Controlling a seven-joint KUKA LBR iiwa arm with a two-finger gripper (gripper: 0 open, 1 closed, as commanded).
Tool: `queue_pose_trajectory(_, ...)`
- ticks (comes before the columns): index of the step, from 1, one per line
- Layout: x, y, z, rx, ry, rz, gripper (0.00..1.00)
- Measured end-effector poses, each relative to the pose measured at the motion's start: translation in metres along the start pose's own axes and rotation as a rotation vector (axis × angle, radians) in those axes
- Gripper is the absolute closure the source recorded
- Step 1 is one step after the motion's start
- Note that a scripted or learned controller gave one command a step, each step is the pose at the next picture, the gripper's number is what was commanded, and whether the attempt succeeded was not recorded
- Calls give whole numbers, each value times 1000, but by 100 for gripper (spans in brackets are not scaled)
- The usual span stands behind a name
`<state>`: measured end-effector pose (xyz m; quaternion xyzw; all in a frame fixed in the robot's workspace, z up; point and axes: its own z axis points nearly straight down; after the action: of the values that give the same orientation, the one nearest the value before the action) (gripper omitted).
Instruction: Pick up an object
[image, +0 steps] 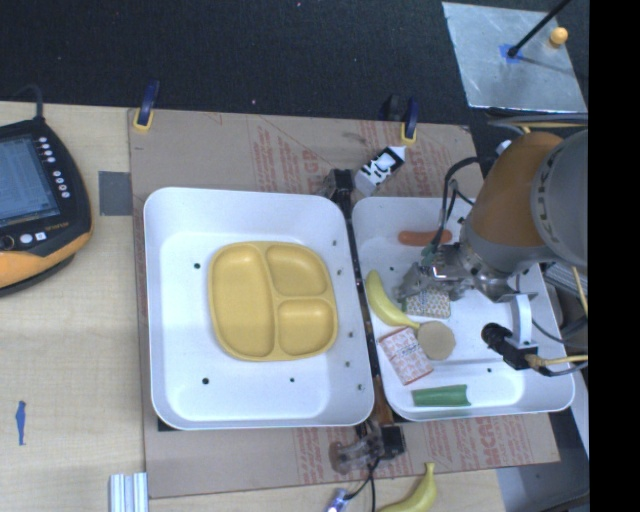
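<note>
Claw (432, 285) fingers hidden, outside banana (415, 494) cropped

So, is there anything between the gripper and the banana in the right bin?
Nothing visible lies between them. The gripper sits low in the right bin, just right of the banana. A patterned card lies under the gripper, and a tan disc lies below it.

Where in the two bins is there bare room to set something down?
Left white bin: bare floor all around the yellow divided plate. Right white bin: crowded, with yellow banana, tan disc, red-printed card, green block and gripper.
</note>
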<state>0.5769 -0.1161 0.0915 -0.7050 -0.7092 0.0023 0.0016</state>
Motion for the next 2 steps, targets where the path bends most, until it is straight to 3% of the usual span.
queue_pose_trajectory(1, -1, 0, -10, 2, -1, -3, 100)
queue_pose_trajectory(2, 120, 5, -101, -3, 2, -1, 100)
